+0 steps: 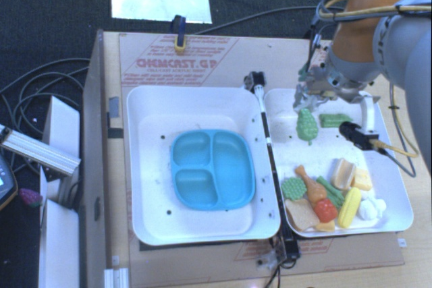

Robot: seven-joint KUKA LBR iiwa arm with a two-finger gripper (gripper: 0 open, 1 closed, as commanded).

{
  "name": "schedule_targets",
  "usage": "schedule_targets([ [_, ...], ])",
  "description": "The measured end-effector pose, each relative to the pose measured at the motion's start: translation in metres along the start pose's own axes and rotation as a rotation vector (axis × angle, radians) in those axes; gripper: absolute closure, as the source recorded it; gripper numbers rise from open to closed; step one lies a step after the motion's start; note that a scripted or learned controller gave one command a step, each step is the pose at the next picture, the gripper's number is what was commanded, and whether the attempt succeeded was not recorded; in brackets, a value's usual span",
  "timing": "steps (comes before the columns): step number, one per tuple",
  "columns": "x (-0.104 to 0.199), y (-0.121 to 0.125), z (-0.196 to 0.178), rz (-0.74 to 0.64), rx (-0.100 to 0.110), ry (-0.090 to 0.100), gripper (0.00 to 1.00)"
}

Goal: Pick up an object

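Near corner of the right bin [403, 216]: toy food in a heap. That's a bread slice [302, 215], red tomato [325, 210], yellow piece [351, 206], drumstick [308, 181], cheese wedge [363, 179] and white lump [370, 208]. All touching or overlapping, so a clean pick there looks poor. My guess is that's why the arm [405, 44] is working the other end.

Tool [309, 103] sits over the far end of the same bin, pointing straight down. Reads as a top-down grasp pose. Spread or pressed together: can't tell, wrist hardware and the slanted view hide it.

Green knobbly piece [307, 125] is the likely target. It lies right below the tool's lower end in the view, long axis running along the bin. Touching the tool or just short of it: can't tell. Can't confirm a hold either. It's well apart from the heap with bare bin floor around it, so it's an easy loner to approach.

Next out: flat green piece [335, 120], just beside the knobbly one on the arm side, not touching it. Risk of a nudge if the tool comes in off-centre.

Further out: left bin [135, 145] holds a blue divided plate [212, 168] lying flat mid-bin, well away from the tool.

Both bins rest on a cardboard sheet [175, 64] on the worktop, with a blue-yellow clamp [179, 34] on its far edge, presumably to stop sliding.
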State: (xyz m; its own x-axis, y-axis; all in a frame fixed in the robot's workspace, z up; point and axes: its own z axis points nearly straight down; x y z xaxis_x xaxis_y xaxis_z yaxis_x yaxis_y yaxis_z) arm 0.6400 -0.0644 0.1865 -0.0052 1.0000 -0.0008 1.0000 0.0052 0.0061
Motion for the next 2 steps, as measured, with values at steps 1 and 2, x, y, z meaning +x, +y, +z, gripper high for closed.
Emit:
schedule_targets([
  [1, 0.044, -0.026, -0.027, 0.0, 0.005, 0.002, 1.0],
  [2, 0.09, -0.039, -0.04, 0.0, 0.005, 0.002, 1.0],
])
